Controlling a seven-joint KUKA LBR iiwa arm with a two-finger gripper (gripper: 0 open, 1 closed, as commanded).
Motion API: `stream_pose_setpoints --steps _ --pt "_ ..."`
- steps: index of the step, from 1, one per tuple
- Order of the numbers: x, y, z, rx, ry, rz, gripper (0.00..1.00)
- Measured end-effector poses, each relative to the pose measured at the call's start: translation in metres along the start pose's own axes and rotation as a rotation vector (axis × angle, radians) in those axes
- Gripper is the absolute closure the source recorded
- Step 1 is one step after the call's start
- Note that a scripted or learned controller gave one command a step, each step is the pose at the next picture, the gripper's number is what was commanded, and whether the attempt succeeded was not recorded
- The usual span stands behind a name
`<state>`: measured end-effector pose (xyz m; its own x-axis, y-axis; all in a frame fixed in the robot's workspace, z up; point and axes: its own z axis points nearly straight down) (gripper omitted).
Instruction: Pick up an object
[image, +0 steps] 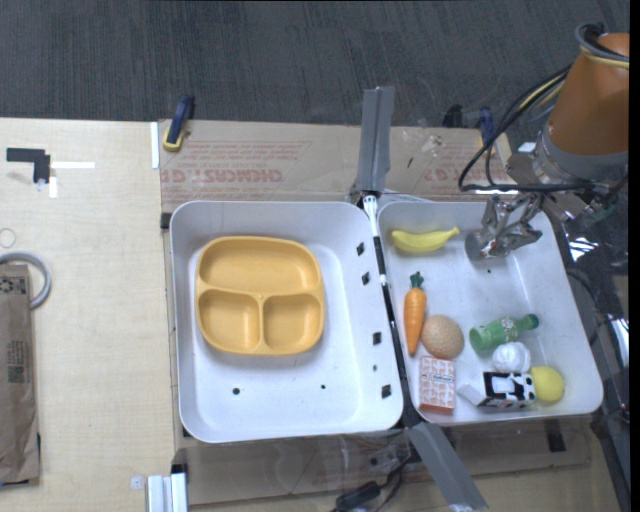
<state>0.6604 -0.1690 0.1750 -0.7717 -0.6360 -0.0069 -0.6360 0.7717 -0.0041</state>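
Note:
The right bin (560, 262) holds a yellow banana (424, 238) at its far left, an orange carrot (414, 314), a tan round potato-like object (443, 336), a green bottle (503, 332), a small orange carton (437, 385), a white lump (511, 356), a black-and-white cow toy (508, 389) and a yellow lemon (547, 383). My gripper (497, 238) hangs over the bin's far part, just right of the banana, fingers pointing down with nothing seen between them.
The left bin (215, 400) holds a yellow three-compartment plate (260, 295). A grey divider post (375, 140) rises between the bins at the back. Cables (510, 120) trail by the arm's orange band (590, 90). A brown bag (15, 370) lies far left.

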Motion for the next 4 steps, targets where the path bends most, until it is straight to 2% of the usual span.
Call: stream_pose_setpoints --steps 1,2,3,4 --pt "0.033 -0.041 -0.035 0.001 0.0 0.012 1.0" --pt "0.015 -0.019 -0.054 0.0 0.0 0.144 1.0" --pt "0.057 -0.021 0.041 -0.003 0.003 -0.164 1.0" --pt "0.055 -0.021 -0.026 -0.001 0.0 -0.36 1.0"
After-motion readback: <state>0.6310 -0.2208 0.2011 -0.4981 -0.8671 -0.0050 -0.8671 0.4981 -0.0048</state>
